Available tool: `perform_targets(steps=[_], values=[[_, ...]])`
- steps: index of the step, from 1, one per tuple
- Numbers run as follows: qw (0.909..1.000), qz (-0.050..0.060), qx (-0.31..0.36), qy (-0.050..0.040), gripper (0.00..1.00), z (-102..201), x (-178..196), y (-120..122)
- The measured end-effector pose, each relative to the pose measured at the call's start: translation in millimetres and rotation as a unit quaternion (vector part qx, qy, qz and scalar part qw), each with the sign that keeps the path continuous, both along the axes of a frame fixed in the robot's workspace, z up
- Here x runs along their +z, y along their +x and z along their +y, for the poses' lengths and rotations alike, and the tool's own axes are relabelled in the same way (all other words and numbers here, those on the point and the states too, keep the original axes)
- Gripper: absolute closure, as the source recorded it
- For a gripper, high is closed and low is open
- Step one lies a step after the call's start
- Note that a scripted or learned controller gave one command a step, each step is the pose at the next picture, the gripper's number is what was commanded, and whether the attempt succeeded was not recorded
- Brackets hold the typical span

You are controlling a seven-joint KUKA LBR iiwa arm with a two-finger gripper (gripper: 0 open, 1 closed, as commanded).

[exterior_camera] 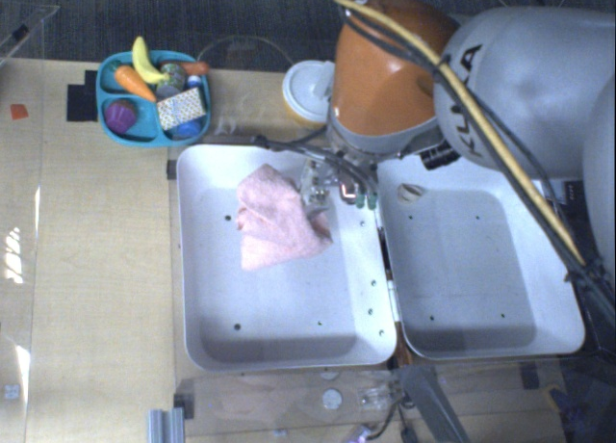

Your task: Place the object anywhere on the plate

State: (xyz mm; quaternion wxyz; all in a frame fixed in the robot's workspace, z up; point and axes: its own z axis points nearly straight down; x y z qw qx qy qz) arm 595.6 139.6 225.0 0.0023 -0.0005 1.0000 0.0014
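Reaching in from the right, the grey arm with its orange band [385, 65] hangs over the seam between the two shallow white bins, its two-finger gripper [318, 195] low over the left white bin [207, 316], at the right edge of a crumpled pink cloth [277, 220] lying in that bin's upper middle. Whether the gripper is open or closed on the cloth cannot be told from this slanted view. Just beside it sits the right white bin [481, 325]. Beyond the bins, on the wooden bench [87, 268], stand a blue divided plate of toy food [154, 94] and a white-and-yellow round container [308, 90].
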Motion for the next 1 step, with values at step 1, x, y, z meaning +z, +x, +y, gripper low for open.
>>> perform_targets(steps=[1], values=[[1.0000,0.000,0.000,0.0001,0.00,-0.2,0.4,0.2]])
